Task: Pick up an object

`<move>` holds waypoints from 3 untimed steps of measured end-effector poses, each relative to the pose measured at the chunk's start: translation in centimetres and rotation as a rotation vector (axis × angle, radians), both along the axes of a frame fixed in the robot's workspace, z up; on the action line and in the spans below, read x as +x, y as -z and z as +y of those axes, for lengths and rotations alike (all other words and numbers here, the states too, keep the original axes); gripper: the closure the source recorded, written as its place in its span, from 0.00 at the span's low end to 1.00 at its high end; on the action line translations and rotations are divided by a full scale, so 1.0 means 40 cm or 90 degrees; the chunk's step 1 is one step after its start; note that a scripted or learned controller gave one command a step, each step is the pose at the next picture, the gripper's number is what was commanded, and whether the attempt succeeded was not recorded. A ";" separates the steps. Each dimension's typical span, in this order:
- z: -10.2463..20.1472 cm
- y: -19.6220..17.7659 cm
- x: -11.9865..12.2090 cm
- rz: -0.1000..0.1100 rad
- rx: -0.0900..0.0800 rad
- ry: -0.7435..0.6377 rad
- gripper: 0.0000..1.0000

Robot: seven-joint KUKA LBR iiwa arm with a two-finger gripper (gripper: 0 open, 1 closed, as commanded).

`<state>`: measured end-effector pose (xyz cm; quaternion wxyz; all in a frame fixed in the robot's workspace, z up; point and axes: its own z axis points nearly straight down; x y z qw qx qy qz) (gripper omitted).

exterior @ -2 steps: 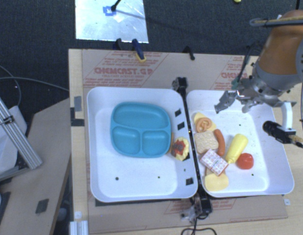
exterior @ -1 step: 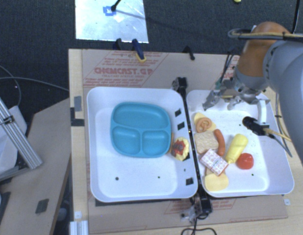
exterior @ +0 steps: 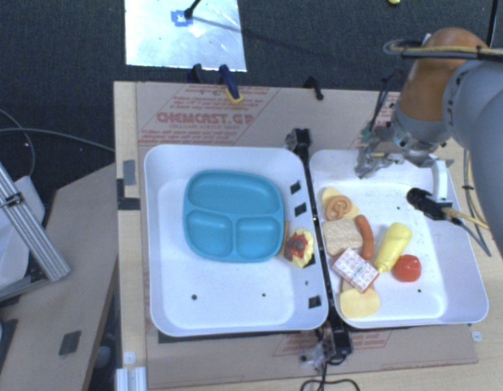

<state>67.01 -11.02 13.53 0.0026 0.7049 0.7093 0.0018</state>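
My gripper [exterior: 371,163] hangs over the far left part of the right bin [exterior: 463,296], above bare white floor. Nearer the front in that bin lie toy foods: a tan spiral bun [exterior: 339,205], a red sausage [exterior: 365,235], a slice of bread [exterior: 340,236], a yellow bottle [exterior: 391,247], a red tomato [exterior: 407,268], a pink checked wafer [exterior: 355,270] and a yellow cheese piece [exterior: 360,303]. The bun is the closest to the gripper, a short way in front of it. Nothing touches the gripper.
The left bin [exterior: 166,218] holds a blue divided plate [exterior: 234,216] and a small red-and-yellow toy [exterior: 299,248] against its right wall. A black-clipped divider [exterior: 308,210] runs between the bins. The grey arm [exterior: 471,96] fills the upper right.
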 end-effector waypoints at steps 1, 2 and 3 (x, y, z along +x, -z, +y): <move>0.260 -0.133 0.001 -0.001 0.004 -0.005 1.00; 0.338 -0.124 -0.003 0.002 0.002 -0.002 1.00; 0.331 -0.124 -0.003 0.003 0.001 0.001 0.00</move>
